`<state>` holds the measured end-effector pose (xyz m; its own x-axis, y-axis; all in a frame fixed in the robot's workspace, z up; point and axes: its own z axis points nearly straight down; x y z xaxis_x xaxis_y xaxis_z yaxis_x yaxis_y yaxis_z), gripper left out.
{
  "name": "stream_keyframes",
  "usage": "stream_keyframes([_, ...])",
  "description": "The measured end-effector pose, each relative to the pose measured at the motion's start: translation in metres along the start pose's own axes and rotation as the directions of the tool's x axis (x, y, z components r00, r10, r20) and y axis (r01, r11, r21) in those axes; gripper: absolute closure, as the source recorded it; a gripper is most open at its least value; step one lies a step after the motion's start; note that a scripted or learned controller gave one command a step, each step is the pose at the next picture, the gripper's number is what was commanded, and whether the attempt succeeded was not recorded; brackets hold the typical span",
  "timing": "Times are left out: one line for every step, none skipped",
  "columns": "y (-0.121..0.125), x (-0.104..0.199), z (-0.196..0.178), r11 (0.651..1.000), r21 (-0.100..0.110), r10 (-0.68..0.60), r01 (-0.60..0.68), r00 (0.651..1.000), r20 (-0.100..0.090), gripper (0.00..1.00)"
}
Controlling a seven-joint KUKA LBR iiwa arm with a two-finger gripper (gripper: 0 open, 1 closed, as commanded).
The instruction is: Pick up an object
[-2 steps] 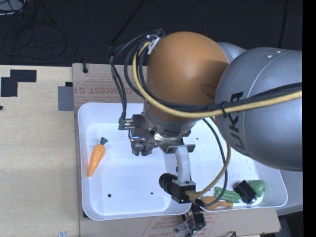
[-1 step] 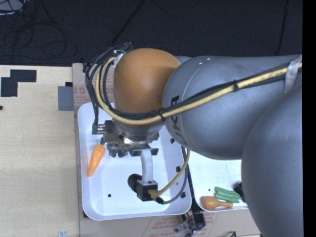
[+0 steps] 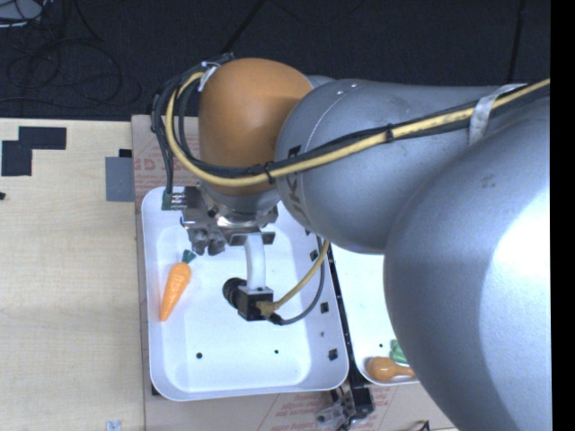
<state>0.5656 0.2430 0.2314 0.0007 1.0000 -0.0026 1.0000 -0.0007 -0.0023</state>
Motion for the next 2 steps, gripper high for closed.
stream_keyframes([0.029, -0.001, 0.138, 1.0, 0.008, 0.001, -0.001, 1.0, 0.003, 1.0])
stream_keyframes([0.082, -0.029, -0.062, 1.0, -0.019, 0.002, -0.003, 1.0, -0.006, 1.0])
